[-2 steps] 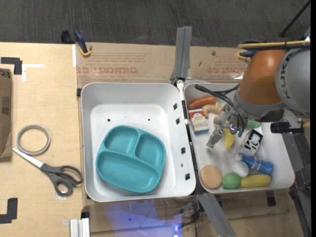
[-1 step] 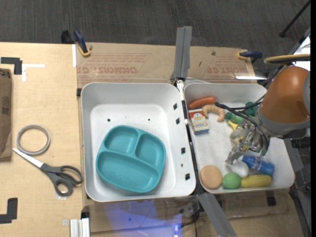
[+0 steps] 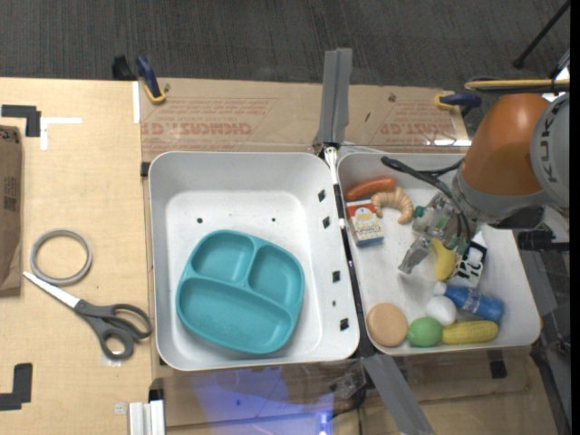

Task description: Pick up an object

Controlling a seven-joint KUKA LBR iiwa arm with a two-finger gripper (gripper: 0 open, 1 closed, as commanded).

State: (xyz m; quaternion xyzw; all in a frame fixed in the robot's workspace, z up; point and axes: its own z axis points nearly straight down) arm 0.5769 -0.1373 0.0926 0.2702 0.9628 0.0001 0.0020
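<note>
- Hanging low in the right bin (image 3: pixel 521 329), the gripper (image 3: pixel 419 247) has fingers spread narrowly, nothing between them.
- Nearest is the yellow banana-like piece (image 3: pixel 444 261), just to its right, almost touching, long axis running near to far.
- It looks small, smooth, curved plastic.

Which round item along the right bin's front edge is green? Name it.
The green ball, flanked by the tan egg and the yellow corn.
</note>
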